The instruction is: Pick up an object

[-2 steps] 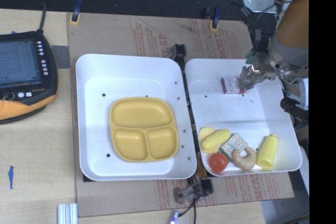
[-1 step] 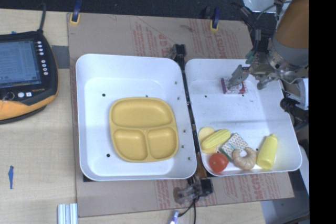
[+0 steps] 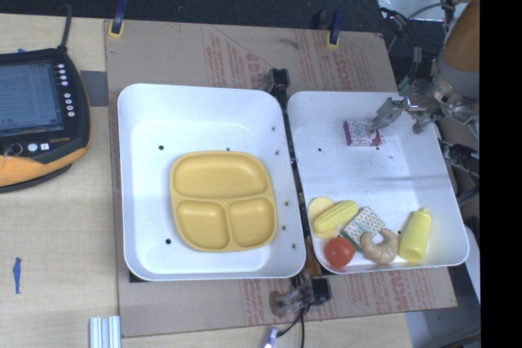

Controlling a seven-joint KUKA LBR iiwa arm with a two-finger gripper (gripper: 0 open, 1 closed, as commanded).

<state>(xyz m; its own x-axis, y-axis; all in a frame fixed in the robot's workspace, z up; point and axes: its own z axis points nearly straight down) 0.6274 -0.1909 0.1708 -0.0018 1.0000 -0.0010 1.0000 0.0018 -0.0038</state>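
- Purple-and-white small packet (image 3: 360, 134) lies flat just below-left of your gripper (image 3: 383, 120); probably light and thin.
- Take it across its short edges.
- Whether the gripper is wide or narrow, I cannot tell.

light: bright, even | shadows: soft | glare: white bins (image 3: 204, 106) | focus: slightly soft

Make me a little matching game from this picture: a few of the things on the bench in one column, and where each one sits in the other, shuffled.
Things:
1. yellow divided plate
2. red tomato
3. small purple packet
4. yellow bottle

Places:
A. right bin, far end, by the end effector
B. right bin, near right corner
C. left bin, middle
D. right bin, near left corner

Pairs: 1-C, 2-D, 3-A, 4-B
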